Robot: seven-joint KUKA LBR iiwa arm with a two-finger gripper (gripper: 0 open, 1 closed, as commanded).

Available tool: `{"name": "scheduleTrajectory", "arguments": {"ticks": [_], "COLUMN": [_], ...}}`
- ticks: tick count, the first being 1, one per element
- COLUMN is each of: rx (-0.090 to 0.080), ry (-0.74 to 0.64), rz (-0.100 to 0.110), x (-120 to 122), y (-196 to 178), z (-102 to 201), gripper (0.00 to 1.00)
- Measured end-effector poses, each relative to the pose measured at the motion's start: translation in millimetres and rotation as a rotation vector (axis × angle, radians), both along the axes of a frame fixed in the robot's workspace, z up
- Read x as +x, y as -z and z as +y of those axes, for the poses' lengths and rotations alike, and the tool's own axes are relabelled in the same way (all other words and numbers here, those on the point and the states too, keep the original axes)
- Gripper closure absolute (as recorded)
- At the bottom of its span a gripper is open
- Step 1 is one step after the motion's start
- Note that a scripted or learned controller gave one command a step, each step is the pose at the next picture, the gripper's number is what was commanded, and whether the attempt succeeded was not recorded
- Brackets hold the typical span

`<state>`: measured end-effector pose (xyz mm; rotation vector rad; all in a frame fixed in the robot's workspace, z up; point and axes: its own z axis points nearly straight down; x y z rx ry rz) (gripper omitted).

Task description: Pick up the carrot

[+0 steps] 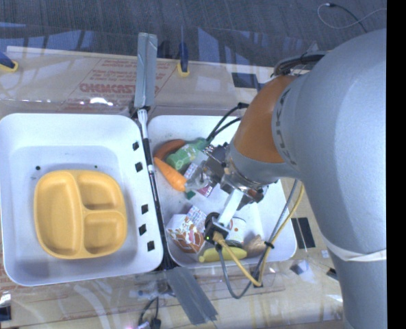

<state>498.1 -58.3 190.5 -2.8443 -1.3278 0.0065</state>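
Observation:
The carrot point(170, 173) is orange and tapered. It lies slanted near the left wall of the right bin point(279, 247), its thick end pointing toward the bin's middle. My gripper point(197, 175) hangs low over the bin, right beside the carrot's thick end and partly over a green packet point(185, 155). The grey arm with its orange band point(261, 125) reaches in from the right and hides much of the bin's right half. I see nothing lifted off the bin floor.
A brown-orange item point(168, 147) lies behind the carrot. A printed snack pouch point(186, 232), a small can point(235, 231) and a yellow banana point(223, 253) crowd the bin's front. The left bin point(11, 184) holds a yellow divided plate point(79, 213).

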Motion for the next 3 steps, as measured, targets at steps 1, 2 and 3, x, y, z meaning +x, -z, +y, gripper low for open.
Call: {"name": "scheduleTrajectory", "arguments": {"ticks": [1, 2, 3], "rx": [0.001, 0.004, 0.002], "ry": [0.037, 0.033, -0.014], "rz": [-0.002, 0.002, -0.002], "x": [-12, -13, -18], "y": [87, 78, 99], "z": [-103, -102, -37], "gripper": [0.0, 1.0, 1.0]}}
